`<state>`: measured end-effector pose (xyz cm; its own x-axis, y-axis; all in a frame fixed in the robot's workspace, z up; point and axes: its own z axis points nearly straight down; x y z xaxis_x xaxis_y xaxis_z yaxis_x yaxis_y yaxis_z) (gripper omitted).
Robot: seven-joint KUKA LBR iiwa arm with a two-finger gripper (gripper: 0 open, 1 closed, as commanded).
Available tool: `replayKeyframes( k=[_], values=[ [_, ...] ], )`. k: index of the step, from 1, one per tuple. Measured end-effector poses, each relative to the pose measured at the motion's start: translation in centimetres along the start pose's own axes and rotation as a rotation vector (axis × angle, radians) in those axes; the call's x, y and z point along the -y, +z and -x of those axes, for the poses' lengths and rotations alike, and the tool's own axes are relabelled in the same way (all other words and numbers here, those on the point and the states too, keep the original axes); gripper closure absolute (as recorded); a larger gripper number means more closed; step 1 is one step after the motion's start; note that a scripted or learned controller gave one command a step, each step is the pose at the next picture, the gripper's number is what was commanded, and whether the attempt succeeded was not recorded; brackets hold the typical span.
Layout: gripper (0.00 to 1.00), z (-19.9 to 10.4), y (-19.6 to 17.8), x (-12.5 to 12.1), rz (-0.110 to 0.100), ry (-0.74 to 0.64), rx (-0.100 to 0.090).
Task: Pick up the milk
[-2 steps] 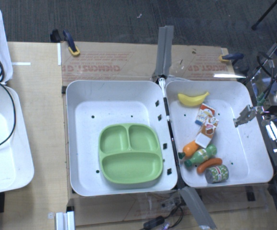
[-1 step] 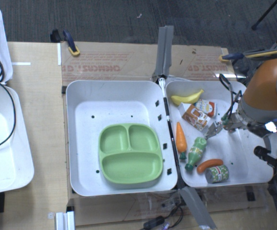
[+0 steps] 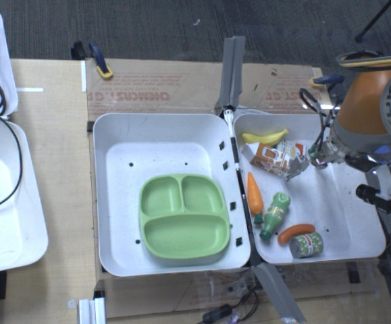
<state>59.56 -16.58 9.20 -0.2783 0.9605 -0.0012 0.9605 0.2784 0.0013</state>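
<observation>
One can [image 3: 307, 244] | one bottle [image 3: 274, 214] | one milk [image 3: 278, 158] | pincer [image 3: 320, 155] state: cannot tell

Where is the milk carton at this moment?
In the camera view, the milk carton lies in the right bin, near its far wall, just below the banana and above the carrot.

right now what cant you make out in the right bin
- Gripper: in the camera view its fingers sit in a dark tangle under the arm's wrist; open or shut is unreadable.
- Milk: its right end lies by the gripper; contact is unclear.
- Can: label too small to read.
- Right bin: far right side is covered by the arm.
</observation>
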Motion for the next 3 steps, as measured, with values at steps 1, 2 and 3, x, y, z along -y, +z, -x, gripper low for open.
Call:
replayKeyframes(
  k=[1,2,3],
  values=[
    [0.00,-4.7,0.1,-7.6,-0.005,0.035,-0.001],
    [0.00,-0.6,0.0,1.6,-0.001,-0.179,0.000],
    [0.00,4.2,-0.1,-5.1,0.002,-0.459,0.002]
  ],
)
